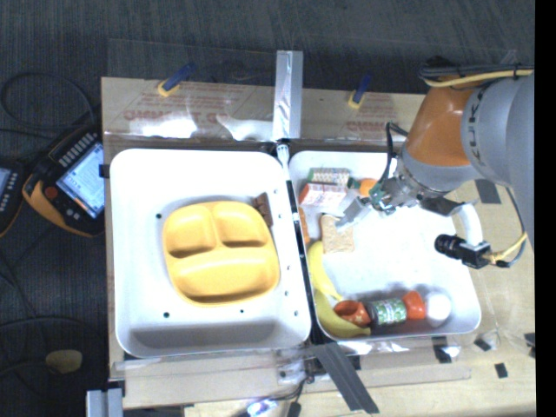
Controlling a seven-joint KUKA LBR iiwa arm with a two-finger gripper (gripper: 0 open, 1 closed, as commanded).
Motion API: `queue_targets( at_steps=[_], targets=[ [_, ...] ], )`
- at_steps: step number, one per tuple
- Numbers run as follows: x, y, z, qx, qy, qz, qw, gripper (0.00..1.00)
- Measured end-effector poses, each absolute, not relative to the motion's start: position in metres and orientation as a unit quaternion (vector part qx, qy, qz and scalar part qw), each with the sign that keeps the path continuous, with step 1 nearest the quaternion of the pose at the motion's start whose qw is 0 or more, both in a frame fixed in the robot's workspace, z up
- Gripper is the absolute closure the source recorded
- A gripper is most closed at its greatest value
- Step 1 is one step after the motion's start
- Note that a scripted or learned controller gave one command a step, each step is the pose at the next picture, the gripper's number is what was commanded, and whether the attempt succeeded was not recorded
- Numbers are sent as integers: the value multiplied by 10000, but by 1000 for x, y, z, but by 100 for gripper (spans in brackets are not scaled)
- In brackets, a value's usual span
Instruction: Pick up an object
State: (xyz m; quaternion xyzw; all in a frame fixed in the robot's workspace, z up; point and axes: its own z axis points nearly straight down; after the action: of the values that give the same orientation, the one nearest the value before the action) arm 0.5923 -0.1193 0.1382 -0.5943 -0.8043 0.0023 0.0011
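- Gripper (pixel 354 210) low in the right bin (pixel 452 272), fingers reaching left toward the far-left corner; not possible to tell how far open, and nothing visibly held between them.
- Just below the tips, a tan cracker-like square (pixel 339 234), flat on the bin floor, lying about straight with the bin walls; probably the thing aimed at, though not sure.
- Just left and farther, a small red and white box (pixel 323 191), lying flat, long side running about left to right.
- Beside the gripper on the far side, a small orange piece (pixel 367 185), partly hidden.
- Along the left wall, a banana (pixel 323 292), long axis running far to near, curving to the right at the near end.
- At the near wall, a bottle (pixel 395 309) on its side, long axis left to right, white cap pointing right.
- In the left bin (pixel 130 259), a yellow tray (pixel 221 250) with sections, well apart from the gripper.
- Step in hand, as a judgement: approach or grasp attempt, no lift yet.
- Next move calls for closing firmly on one thing only, then rising straight; the flat cracker gives little edge to grip, so a slip is likely.
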Motion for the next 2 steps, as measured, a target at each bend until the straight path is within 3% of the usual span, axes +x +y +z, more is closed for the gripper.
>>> queue_targets(
  at_steps=[1, 2],
  targets=[
    [612, -107, 91, -5523, -8336, -15, -54, 0],
    [616, -108, 101, -5527, -8333, -35, -97, 100]
  ],
)
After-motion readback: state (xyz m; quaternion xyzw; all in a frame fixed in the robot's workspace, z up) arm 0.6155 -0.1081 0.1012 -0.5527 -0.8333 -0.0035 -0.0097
